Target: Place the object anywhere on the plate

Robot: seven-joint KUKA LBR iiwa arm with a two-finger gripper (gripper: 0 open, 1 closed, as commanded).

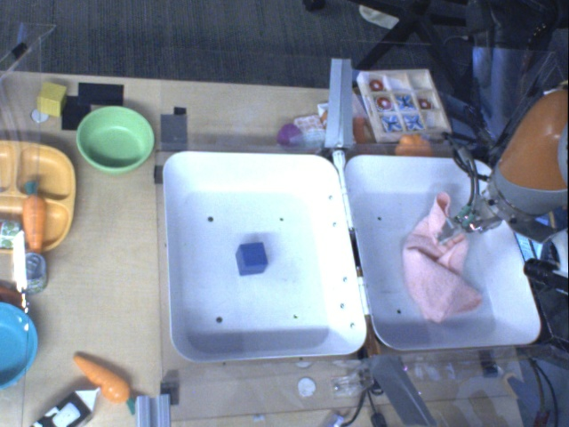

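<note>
A crumpled pink cloth (pixel 436 265) lies in the right bin (pixel 391 318), with its upper corner rising toward my gripper (pixel 460 223). The gripper comes in from the right under the orange band and sits right at that raised corner, touching or just over the fabric. A small blue cube (pixel 252 257) rests alone near the middle of the left bin (pixel 204 327), far from the gripper. A yellow divided plate (pixel 53 172) with a carrot (pixel 33 221) in it sits at the bench's left edge, and a blue plate (pixel 13 345) sits below it.
A green bowl (pixel 115 138) stands at the back left. Another carrot (pixel 104 377) lies at the front left. A tic-tac-toe board (pixel 402 103) and small toys sit behind the bins. A raised divider (pixel 349 238) separates the two bins.
</note>
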